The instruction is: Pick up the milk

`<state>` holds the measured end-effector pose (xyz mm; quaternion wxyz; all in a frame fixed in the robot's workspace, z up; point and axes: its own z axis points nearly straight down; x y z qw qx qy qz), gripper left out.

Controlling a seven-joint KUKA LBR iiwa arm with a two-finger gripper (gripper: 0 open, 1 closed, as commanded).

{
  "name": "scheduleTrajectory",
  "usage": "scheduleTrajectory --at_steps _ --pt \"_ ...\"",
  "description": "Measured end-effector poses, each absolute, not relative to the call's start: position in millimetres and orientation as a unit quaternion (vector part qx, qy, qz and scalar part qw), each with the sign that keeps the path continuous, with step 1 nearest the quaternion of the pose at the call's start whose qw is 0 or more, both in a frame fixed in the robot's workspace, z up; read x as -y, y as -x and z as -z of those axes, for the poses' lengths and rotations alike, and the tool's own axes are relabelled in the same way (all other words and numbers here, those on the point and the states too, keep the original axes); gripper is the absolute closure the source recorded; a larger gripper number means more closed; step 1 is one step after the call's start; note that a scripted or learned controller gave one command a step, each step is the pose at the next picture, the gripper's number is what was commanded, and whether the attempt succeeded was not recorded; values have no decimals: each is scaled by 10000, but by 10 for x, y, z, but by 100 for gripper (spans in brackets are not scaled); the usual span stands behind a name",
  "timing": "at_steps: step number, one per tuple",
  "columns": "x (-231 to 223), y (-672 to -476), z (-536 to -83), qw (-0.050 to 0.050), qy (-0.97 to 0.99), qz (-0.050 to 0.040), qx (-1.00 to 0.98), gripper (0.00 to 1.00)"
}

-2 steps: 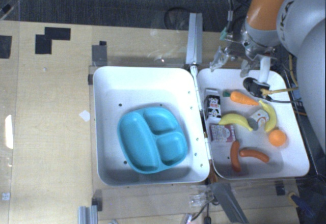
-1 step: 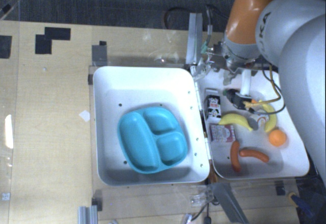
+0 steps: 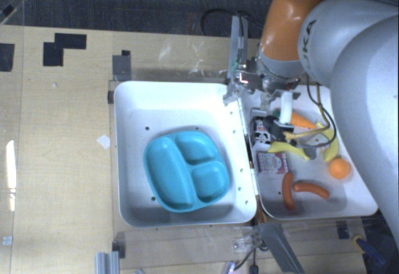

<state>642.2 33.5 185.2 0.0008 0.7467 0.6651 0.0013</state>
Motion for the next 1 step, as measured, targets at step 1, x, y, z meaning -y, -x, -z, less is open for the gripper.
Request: scheduleTrajectory --at_steps 1 --pt "-273 -6104 -1855 9 -7526 -15 -6584 0"
